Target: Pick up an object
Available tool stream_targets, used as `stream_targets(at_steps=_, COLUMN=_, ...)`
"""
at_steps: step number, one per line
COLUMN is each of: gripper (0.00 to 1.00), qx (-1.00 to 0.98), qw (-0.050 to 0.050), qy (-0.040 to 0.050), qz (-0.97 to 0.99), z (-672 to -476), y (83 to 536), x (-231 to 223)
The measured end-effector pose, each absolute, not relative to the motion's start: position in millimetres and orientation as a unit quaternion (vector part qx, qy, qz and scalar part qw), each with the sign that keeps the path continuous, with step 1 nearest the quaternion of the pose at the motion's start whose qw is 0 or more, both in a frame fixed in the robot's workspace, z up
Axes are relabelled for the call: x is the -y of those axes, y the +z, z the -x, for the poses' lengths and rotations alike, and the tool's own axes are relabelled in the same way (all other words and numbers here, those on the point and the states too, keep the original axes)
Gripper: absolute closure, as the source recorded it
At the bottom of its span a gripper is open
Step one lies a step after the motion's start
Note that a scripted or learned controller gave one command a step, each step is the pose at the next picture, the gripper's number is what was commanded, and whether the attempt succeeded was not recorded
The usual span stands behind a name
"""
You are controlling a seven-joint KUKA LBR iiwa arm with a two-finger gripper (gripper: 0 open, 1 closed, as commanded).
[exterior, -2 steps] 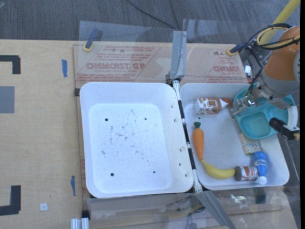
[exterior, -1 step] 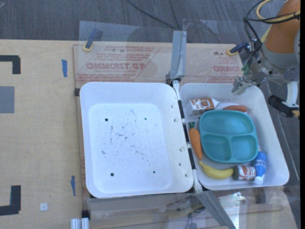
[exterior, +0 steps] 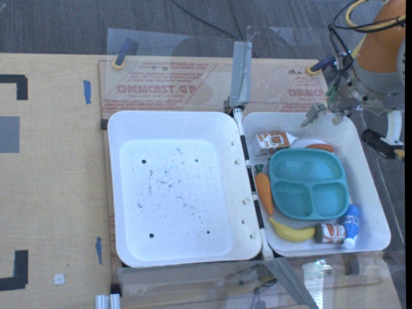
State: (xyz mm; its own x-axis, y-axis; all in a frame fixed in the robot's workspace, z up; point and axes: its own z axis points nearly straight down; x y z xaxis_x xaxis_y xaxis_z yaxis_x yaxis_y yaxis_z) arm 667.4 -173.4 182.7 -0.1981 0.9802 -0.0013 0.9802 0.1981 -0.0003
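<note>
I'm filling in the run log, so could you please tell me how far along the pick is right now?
Nothing looks picked yet. The banana, carrot, teal divided plate and small carton all lie in the right bin. In hand: the end effector hangs over that bin's far rim, with nothing visible between its fingers. Left: descend onto an object, grasp it and lift it.

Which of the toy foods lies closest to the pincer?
The small carton, at the right bin's far end; the carrot and banana lie farther from the pincer.
</note>
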Motion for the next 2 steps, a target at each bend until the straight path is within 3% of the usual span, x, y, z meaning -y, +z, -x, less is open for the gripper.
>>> stream_targets(at_steps=1, gripper=0.0, qx=-0.756, qw=-0.002, qy=-0.0011, qz=-0.655, z=-566.6, y=155.1, x=133.0)
stream_targets(at_steps=2, gripper=0.0, qx=-0.757, qw=-0.001, qy=-0.001, qz=-0.654, z=-650.5, y=134.4, x=137.9)
